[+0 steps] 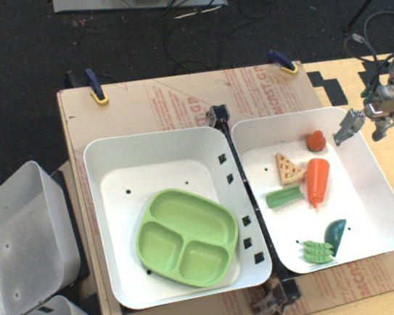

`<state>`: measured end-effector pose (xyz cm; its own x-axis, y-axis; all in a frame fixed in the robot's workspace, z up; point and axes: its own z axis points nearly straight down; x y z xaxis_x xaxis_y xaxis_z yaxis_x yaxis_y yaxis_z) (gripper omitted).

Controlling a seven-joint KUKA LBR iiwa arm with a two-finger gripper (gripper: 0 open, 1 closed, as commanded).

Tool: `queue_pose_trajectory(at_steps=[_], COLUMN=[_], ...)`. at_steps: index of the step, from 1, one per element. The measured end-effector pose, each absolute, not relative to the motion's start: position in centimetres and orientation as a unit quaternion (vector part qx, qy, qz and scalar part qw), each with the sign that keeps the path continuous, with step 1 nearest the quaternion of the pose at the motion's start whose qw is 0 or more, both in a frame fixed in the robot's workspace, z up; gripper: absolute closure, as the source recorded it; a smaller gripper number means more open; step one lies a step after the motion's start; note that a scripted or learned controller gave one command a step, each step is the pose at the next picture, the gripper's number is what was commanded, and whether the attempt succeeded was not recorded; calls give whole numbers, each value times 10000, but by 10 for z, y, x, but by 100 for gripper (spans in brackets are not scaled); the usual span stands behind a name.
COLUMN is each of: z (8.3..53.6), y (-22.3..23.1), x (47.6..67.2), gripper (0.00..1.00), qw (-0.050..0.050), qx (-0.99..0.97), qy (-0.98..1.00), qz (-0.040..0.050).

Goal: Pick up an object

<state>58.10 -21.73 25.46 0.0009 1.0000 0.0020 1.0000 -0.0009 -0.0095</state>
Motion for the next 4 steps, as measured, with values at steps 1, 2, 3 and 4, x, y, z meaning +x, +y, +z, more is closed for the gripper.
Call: queue_pose_trajectory(at_steps=[1,2,3,4], z=[260,211,168,106], y=[-217,-208,-208,-213], x=[583,580,578,574], gripper=[0,0,0,0], qw=[-4,20,19,25], qx=[-7065,-7071,-7073,-7077], qy=[-7077,-7071,-7069,-7065], qz=[1,12,13,16])
